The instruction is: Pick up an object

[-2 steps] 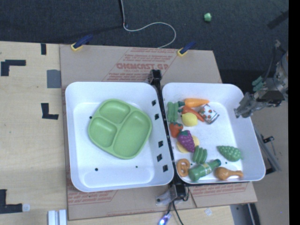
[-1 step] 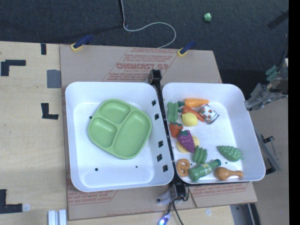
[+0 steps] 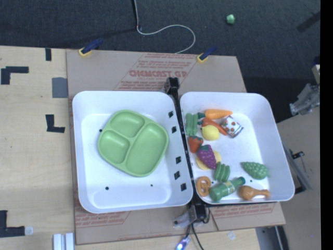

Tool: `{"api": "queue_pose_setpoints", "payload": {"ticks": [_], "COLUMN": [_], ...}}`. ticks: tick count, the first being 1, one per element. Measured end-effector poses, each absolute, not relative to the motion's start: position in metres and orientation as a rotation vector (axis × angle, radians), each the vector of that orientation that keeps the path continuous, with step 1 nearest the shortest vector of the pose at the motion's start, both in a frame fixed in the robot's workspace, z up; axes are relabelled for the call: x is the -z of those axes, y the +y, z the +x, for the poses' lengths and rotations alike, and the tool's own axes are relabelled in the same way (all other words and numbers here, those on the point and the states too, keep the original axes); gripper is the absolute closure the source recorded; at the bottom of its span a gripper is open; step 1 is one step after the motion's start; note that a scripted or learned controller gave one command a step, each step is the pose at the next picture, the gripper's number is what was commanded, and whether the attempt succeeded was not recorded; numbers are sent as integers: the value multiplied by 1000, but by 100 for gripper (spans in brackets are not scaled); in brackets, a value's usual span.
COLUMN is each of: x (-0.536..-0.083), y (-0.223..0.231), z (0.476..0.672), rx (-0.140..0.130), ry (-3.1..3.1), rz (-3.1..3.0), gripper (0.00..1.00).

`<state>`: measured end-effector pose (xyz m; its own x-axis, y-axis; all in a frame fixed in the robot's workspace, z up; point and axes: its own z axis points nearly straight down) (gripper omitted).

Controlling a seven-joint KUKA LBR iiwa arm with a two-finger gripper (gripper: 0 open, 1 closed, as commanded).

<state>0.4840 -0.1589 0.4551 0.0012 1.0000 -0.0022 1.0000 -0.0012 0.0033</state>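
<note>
**benchwatcher:** Going left to right: the left bin (image 3: 86, 139) has just a green plate (image 3: 134, 142) with three compartments in it, lying flat. All the toy food is in the right bin (image 3: 273, 139), mostly crowded against its left wall: a carrot (image 3: 218, 113) near the top, then a lemon (image 3: 210, 133), then grapes (image 3: 206, 156).

**kuka_fan:** So where's the arm?

**benchwatcher:** There's a grey metal piece at the right edge of the frame, outside the bin. I'd guess that's the gripper (image 3: 305, 101). It's too small and cut off to tell whether it's open or closed. It's nowhere near the toys and has nothing in it.

**kuka_fan:** Which one would you go for?

**benchwatcher:** Everything is left of the gripper and lower in the frame. The little red-and-white carton (image 3: 232, 126) and the bumpy green veggie (image 3: 254, 170) are the closest, and both have free space around them. The drumstick (image 3: 252, 193) lies lengthwise along the bottom wall, touching the bottle (image 3: 225, 188), so that one looks fiddly. My guess is the veggie is the easiest.
</note>
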Motion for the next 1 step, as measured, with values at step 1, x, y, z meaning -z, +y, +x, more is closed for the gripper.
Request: {"api": "queue_pose_setpoints", "payload": {"ticks": [1], "x": [-438], "y": [-216], "z": [484], "rx": [4], "ry": [2218], "rz": [2225], "gripper": [100]}}
